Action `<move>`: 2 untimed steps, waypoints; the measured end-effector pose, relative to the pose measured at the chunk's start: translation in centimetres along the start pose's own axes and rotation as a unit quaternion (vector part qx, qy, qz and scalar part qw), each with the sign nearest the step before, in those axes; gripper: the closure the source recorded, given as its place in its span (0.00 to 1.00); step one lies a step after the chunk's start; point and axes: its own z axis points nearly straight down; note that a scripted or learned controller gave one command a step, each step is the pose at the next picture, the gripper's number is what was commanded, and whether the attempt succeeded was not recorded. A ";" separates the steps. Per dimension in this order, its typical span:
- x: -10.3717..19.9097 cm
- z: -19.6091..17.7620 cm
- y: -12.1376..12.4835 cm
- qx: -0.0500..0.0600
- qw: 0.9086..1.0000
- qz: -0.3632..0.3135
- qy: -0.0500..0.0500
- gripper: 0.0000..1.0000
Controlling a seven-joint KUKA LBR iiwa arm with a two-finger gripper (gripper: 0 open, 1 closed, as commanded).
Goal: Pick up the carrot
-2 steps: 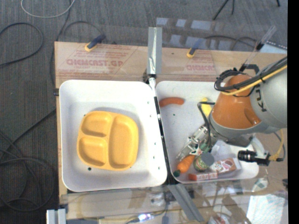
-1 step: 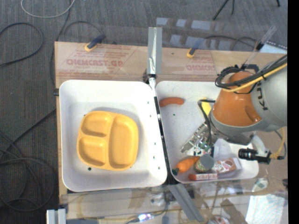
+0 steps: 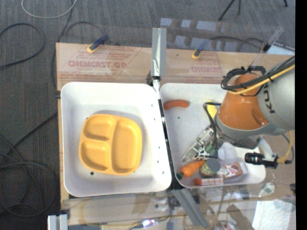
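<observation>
The carrot [image 3: 191, 168] is orange with a green end and lies near the front edge of the right bin [image 3: 184, 128]. My gripper [image 3: 197, 147] hangs just above and behind it, reaching in from the right under the orange wrist band. Nothing shows between its fingers. The carrot rests on the bin floor, apart from the gripper.
A yellow divided tray [image 3: 112, 143] sits in the left bin [image 3: 72, 128]. A reddish sausage [image 3: 176, 104] lies at the back of the right bin. A round can [image 3: 210, 166] and a red-and-white packet [image 3: 231, 170] lie right of the carrot.
</observation>
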 end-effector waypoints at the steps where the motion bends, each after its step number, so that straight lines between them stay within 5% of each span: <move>1: 1.0 1.0 -1.8 -0.004 0.983 0.182 -0.003 0.00; 2: -5.2 1.3 3.9 0.003 1.000 -0.002 0.001 0.00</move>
